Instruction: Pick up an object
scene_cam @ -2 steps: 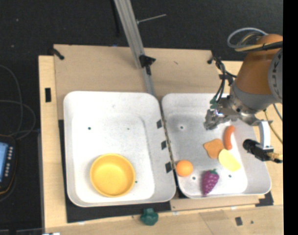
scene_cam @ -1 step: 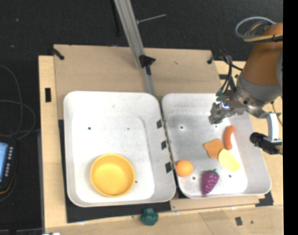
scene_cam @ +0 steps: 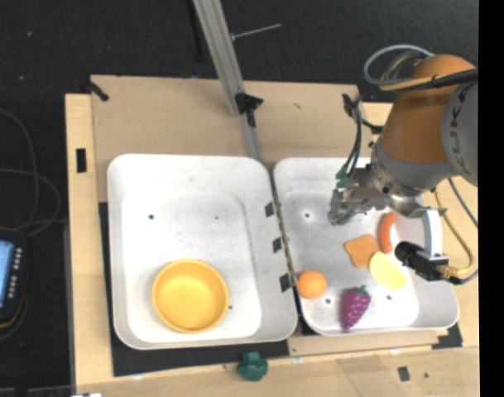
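Overhead view of your table (scene_cam: 185,122) with two white bins set side by side. The left bin (scene_cam: 194,197) holds a yellow bowl (scene_cam: 190,295) near its front edge. The right bin (scene_cam: 318,188) holds an orange ball (scene_cam: 311,284) at its left wall, a bunch of purple grapes (scene_cam: 355,306) just right of the ball, an orange flat piece (scene_cam: 362,249), a yellow piece (scene_cam: 387,271) touching it, and an orange-red carrot-like item (scene_cam: 387,231) beside the arm. Your pincer (scene_cam: 344,208) hangs low over the bin's bare middle, left of the orange flat piece; whether it is open or closed you cannot tell here. A small green item (scene_cam: 252,365) lies on the table in front of the bins
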`<state>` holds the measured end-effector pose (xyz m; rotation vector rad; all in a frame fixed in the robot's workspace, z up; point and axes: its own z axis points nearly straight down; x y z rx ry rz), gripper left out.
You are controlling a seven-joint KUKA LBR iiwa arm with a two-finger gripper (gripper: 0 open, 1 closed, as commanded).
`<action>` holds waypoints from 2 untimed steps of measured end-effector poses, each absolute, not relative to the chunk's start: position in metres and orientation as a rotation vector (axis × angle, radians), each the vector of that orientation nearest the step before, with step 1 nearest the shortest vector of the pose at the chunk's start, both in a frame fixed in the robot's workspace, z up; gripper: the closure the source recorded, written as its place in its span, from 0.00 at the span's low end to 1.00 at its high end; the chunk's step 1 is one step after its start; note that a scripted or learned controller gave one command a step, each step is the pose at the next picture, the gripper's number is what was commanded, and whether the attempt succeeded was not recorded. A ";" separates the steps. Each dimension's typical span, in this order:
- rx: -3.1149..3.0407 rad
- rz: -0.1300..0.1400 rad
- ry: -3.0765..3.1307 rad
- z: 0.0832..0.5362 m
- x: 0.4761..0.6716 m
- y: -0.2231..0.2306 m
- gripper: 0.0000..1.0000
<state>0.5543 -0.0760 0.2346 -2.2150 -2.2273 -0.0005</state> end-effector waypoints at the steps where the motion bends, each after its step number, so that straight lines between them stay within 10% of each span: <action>1: -2.215 -0.001 -2.228 0.228 0.545 -0.029 1.00; 2: -2.213 -0.001 -2.228 0.225 0.525 0.024 1.00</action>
